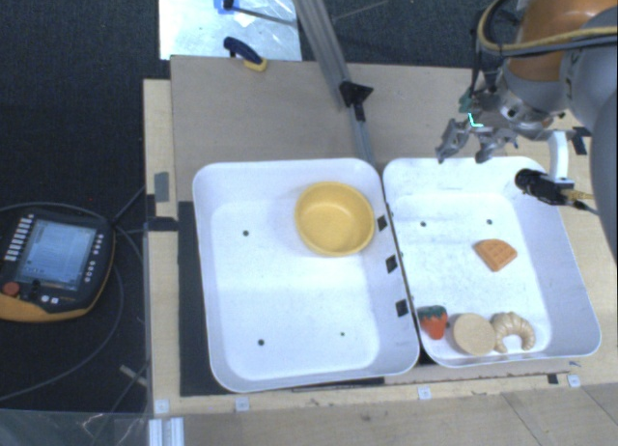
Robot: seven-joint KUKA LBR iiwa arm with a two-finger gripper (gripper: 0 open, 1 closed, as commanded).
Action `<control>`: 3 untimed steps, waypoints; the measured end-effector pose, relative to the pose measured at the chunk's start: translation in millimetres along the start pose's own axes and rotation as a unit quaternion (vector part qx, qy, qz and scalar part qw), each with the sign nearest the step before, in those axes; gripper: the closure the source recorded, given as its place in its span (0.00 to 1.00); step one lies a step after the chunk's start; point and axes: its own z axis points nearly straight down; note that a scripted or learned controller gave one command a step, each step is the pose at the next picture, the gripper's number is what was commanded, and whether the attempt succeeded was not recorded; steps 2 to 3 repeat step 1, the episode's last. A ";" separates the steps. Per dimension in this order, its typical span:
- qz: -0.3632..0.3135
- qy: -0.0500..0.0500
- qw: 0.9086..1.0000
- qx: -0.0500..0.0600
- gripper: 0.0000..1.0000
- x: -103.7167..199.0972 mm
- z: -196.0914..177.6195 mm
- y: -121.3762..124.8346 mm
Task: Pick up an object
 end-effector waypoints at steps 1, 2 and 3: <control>0.000 0.000 1.000 0.000 0.00 0.1 -0.1 0.1; 0.000 0.000 1.000 0.000 0.00 0.1 -0.1 0.1; 0.000 0.000 1.000 0.000 0.00 0.1 -0.1 0.1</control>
